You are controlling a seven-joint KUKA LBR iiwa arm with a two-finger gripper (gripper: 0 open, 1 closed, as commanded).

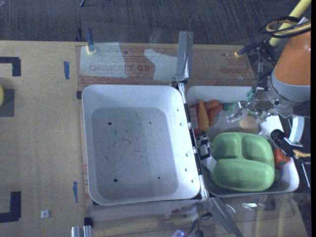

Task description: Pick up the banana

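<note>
The bench (39, 147) is carrying two white bins. The left bin (138, 142) and right bin (292, 179) are sitting side by side toward its right edge.

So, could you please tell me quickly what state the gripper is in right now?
Gripper: low over the right white bin, near the orange carrot; open, shut or holding cannot be told.
</note>
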